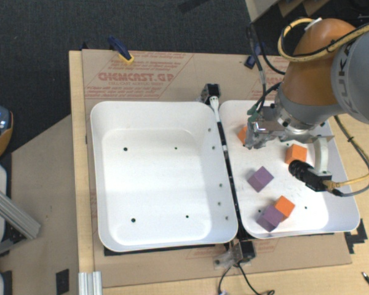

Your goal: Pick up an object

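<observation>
The arm (320, 66) reaches in over the right bin (338, 217), and its fingers (256, 135) hang low near that bin's upper left corner, close to the divide between the two bins. Whether they are open or closed I cannot tell: the metal tips blur into the wrist housing from this angle, and nothing is plainly seen between them.

Just beside the fingers, on the side toward the left bin (111, 121), an orange block (241, 134) peeks out, partly hidden by them; it is touching or nearly touching. This looks like the nearest candidate for the pick. Its shape is too covered to give a long axis.

The other blocks lie toward the near edge of the bin from the fingers: a purple cube (260, 179) below them, then a purple block (270, 217) and an orange cube (284, 206) touching each other further down. Another orange block (296, 153) sits on the arm's side of the fingers.

In my judgement the coming move turns on that small sideways offset: the fingers need to straddle the nearby orange block rather than land beside it.
</observation>
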Motion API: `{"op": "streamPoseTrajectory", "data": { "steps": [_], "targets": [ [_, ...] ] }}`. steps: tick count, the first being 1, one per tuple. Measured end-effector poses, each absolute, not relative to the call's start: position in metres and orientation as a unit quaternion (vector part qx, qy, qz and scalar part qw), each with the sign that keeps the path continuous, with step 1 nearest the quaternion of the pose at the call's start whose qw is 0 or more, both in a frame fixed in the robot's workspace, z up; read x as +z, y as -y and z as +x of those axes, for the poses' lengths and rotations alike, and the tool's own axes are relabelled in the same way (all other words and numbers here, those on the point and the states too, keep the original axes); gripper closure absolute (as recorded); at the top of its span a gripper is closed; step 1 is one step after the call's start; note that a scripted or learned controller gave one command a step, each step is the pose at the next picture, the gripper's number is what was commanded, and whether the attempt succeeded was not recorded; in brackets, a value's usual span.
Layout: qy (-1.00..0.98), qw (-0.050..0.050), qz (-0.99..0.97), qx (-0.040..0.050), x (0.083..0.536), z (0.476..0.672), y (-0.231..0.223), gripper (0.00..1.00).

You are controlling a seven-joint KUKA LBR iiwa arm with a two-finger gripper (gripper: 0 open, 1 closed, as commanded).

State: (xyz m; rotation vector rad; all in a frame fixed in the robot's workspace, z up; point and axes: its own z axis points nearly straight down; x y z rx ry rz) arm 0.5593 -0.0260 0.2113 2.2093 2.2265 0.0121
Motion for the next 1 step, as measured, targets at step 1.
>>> {"op": "streamPoseTrajectory", "data": {
  "steps": [1],
  "targets": [
    [-0.707, 0.0, 0.707, 0.0001, 0.2048, 0.5583, 0.0306, 0.0]
  ]
}}
